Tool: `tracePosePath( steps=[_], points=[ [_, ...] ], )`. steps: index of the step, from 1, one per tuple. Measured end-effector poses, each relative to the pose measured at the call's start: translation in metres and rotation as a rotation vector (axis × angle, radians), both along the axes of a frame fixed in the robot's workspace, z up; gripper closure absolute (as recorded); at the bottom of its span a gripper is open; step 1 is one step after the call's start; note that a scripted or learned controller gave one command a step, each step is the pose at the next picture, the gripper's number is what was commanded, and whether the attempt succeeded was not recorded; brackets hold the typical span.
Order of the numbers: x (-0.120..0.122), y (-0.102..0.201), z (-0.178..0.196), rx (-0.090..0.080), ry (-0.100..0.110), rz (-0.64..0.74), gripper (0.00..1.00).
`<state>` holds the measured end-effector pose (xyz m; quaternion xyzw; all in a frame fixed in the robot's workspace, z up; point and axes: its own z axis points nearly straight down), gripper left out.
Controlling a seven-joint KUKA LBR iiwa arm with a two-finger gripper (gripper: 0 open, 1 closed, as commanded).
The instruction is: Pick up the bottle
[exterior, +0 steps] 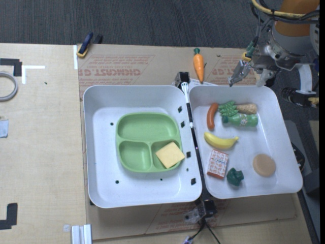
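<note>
bottle [242, 119]: lies flat in the right bin [284, 131], upper part, among toy foods. gripper [251, 74] hovers above the far rim, fingers open, empty. approach, grasp and lift remain.

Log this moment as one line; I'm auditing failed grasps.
stage: approach | gripper: open, above right bin's far rim, holding nothing | bottle: lying in right bin, untouched | left bin: green tray
</note>
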<state>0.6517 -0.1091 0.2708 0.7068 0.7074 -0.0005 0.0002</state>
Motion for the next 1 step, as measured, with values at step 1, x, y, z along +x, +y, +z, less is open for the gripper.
tracePosePath(
  steps=[1],
  points=[
    [0.0004, -0.0004, 0.0096, -0.001, -0.001, 0.002, 1.0]
  ],
)
